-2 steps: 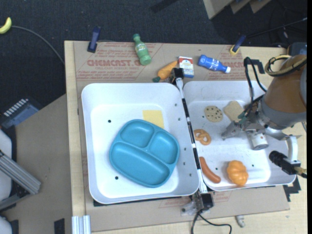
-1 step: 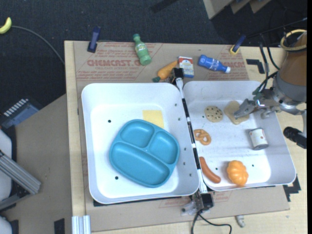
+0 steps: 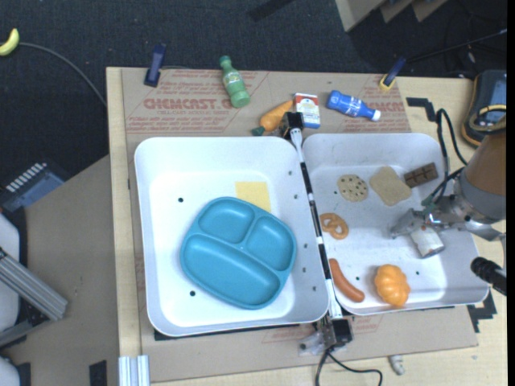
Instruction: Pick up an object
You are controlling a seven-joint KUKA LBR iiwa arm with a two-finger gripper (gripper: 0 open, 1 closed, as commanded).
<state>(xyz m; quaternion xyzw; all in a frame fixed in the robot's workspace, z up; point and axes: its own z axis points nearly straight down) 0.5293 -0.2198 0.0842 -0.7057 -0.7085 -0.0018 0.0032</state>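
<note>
- L bin (image 3: 161, 240): blue divided plate (image 3: 238, 252), yellow cheese slice (image 3: 253, 191) just behind it.
- R bin (image 3: 362, 147): cookie (image 3: 352, 186), bread (image 3: 389, 186), chocolate (image 3: 420, 174), pretzel (image 3: 334, 226), hot dog (image 3: 346, 281), orange pumpkin (image 3: 391, 285).
- Gripper (image 3: 422, 230) low in R bin, right of pretzel; jaws' state: can't tell.

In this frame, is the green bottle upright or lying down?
Lying down. The green bottle rests on its side on the board behind the left bin, its cap pointing toward the far edge.
</note>
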